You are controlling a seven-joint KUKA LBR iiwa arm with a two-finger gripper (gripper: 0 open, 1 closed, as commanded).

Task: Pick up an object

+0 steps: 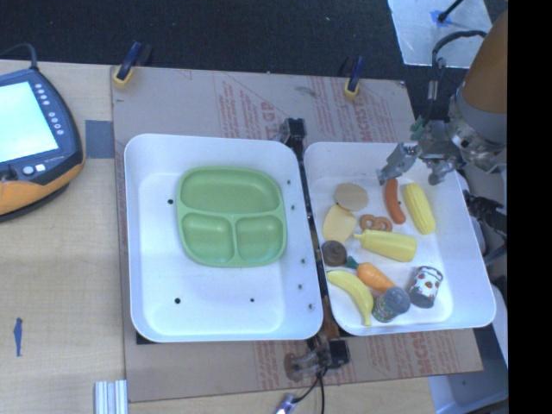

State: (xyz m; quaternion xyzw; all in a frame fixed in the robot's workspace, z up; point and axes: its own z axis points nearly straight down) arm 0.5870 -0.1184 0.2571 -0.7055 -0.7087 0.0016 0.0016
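The right bin (470,231) holds several toy foods: a red sausage (394,202), a corn cob (420,208), a tan round biscuit (351,196), a small pretzel (375,223), a pale yellow wedge (337,225), a yellow block (389,246), a carrot (376,276), a banana (352,290) and a small can (424,285). My gripper (417,167) hangs over the bin's far right part, just above the top ends of the sausage and the corn. Its fingers (392,163) are spread open, and nothing sits between them.
The left bin (147,257) holds a green divided plate (232,215). A brown disc (334,252) and a grey disc (394,303) lie near the banana. A tablet-like pendant (30,136) rests on the bench at far left. Clamps (128,64) hold the board's back edge.
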